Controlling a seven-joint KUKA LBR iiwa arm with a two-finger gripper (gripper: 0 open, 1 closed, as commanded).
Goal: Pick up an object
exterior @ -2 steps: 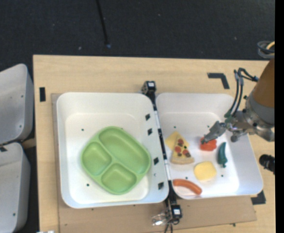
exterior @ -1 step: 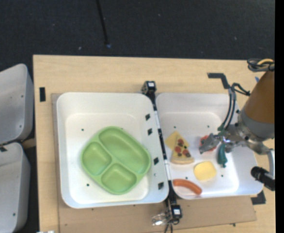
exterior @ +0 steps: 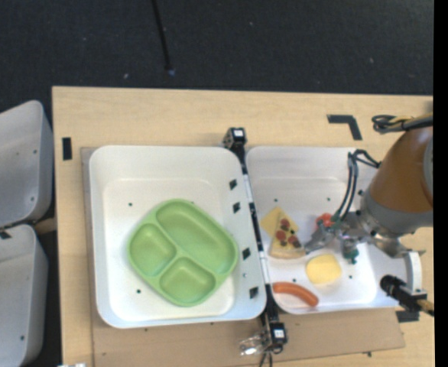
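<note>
The tool [exterior: 325, 237], grip state unclear, hovers just above the yellow lemon [exterior: 324, 269].

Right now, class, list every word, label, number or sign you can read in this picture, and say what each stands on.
None: no readable text stands anywhere in this view.
The black angle mark on the bench is a plain shape, not a letter.
The pizza slice toy, green divided plate and both bins, left and right, carry no writing.

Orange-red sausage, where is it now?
The orange-red sausage lies at the right white bin's front edge, just below the round yellow item.
</note>
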